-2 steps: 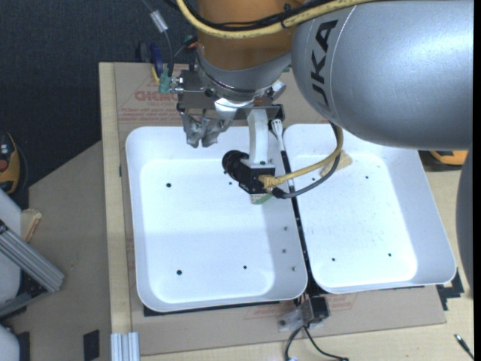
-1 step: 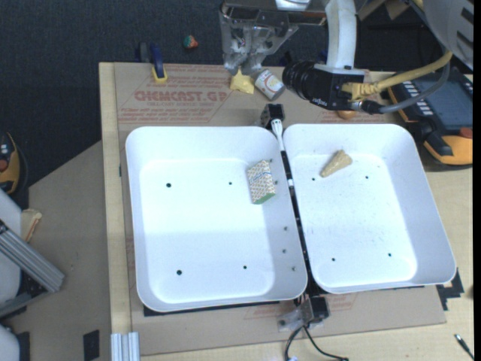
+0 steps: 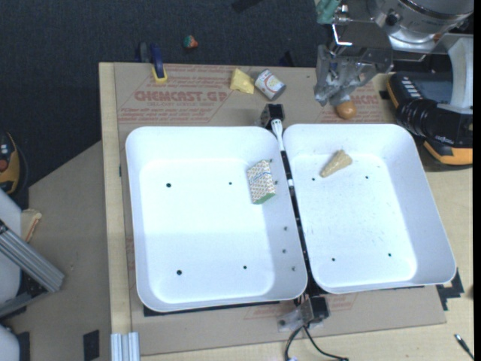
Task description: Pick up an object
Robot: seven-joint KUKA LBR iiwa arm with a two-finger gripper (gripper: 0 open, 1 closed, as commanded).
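Note:
A tan wedge-shaped object (image 3: 336, 163) lies in the right bin (image 3: 421, 201), near its far left part. A small patterned packet (image 3: 261, 181) rests in the left bin (image 3: 150, 201) by its right wall. My gripper (image 3: 335, 89) hangs above the bench behind the right bin's far edge, apart from both objects. Nothing shows between its fingers. A small orange-brown ball (image 3: 346, 110) sits on the cardboard just below the gripper.
Behind the bins on the cardboard lie a yellow piece (image 3: 242, 82), a small white box (image 3: 270, 85) and a blue-yellow clamp (image 3: 158, 62). A black and yellow device (image 3: 428, 119) sits at the right. A black clip (image 3: 273, 116) holds the bins' seam.

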